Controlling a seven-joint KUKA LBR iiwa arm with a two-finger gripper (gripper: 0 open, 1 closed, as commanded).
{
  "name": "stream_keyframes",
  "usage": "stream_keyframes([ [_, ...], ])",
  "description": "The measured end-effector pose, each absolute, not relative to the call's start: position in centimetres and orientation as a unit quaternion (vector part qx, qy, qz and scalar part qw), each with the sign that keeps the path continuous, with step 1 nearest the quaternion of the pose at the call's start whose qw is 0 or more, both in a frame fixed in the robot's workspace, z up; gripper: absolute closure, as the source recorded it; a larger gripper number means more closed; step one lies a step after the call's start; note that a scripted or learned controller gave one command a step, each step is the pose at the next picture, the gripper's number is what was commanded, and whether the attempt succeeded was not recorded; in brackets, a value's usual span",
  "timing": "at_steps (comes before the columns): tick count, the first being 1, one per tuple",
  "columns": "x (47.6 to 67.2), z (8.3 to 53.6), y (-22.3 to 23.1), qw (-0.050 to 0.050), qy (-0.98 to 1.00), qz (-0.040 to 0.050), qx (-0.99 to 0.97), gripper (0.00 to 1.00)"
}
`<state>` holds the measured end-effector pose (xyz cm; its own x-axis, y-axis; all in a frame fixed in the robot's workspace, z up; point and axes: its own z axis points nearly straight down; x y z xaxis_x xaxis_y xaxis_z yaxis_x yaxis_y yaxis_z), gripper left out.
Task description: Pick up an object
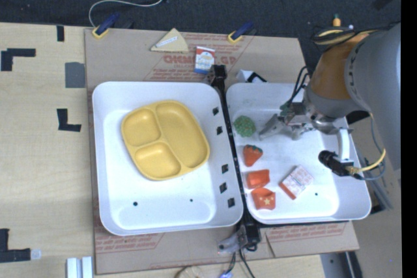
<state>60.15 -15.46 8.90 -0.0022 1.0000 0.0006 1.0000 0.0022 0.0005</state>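
The right bin point(326, 205) holds a green round toy point(244, 125), a red strawberry point(252, 154), two red-orange blocks point(258, 178) point(263, 198) and a small pink-and-white box point(296, 182). My gripper point(270, 129) reaches in from the right and sits low over the bin, just right of the green toy. Nothing is seen held in it. The strawberry lies a little below and to the left of the gripper tip.
A yellow divided plate point(166, 139) lies in the left bin point(111, 205). Behind the bins, a small red-and-white carton point(204, 60) and a pale wedge point(171, 41) rest on the cardboard. The grey arm with its orange band point(339, 68) covers the right bin's far right corner.
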Motion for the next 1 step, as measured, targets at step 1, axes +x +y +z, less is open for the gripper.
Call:
stream_keyframes([
  [1,57.41,8.64,-9.87,-0.001,-0.708,-0.0010,-0.706,0.00],
])
